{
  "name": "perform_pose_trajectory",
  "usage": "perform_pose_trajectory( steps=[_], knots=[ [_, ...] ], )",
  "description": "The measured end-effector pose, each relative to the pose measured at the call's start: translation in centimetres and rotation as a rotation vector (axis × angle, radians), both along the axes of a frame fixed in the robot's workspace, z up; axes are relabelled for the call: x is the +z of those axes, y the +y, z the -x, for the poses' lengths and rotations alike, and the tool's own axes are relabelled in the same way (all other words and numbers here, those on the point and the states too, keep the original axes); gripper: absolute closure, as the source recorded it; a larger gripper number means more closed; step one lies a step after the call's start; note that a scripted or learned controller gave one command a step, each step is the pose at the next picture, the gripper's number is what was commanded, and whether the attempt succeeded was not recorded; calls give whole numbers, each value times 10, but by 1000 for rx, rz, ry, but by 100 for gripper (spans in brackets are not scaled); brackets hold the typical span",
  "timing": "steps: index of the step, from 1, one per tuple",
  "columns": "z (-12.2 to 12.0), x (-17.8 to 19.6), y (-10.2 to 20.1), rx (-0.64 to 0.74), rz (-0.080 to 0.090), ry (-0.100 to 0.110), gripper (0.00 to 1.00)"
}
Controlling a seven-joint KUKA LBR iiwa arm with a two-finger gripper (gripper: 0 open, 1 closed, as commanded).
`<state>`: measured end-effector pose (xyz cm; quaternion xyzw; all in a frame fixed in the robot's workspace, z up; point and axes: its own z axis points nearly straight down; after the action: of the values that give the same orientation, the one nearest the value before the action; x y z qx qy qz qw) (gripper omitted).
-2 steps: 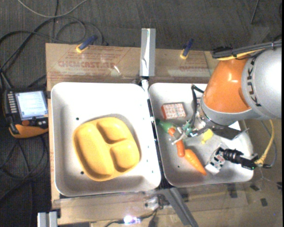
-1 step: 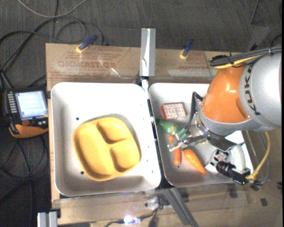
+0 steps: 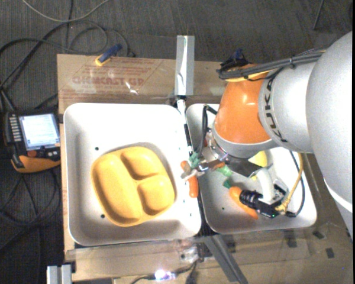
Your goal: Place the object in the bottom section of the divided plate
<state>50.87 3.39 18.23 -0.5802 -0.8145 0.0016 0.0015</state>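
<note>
I see the yellow divided plate (image 3: 133,185) lying in the left bin (image 3: 77,158), its sections bare. The gripper (image 3: 196,165) sits over the wall between the bins, below the arm's orange band (image 3: 244,114). A small orange object (image 3: 193,186) lies just beneath it on the left bin's right edge; I cannot tell the claw's state.

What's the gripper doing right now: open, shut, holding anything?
Gripper: cannot be told. It sits over the divide between the two bins, with a carrot just below it.
</note>
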Motion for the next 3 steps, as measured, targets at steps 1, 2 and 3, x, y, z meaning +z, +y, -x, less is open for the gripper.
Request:
perform_pose_trajectory(
  steps=[1, 2, 3],
  knots=[
    [0, 8, 0, 1, 1, 3, 100],
    [-49, 1, 68, 118, 2, -1, 100],
    [-49, 1, 67, 117, 3, -2, 0]
  ],
)
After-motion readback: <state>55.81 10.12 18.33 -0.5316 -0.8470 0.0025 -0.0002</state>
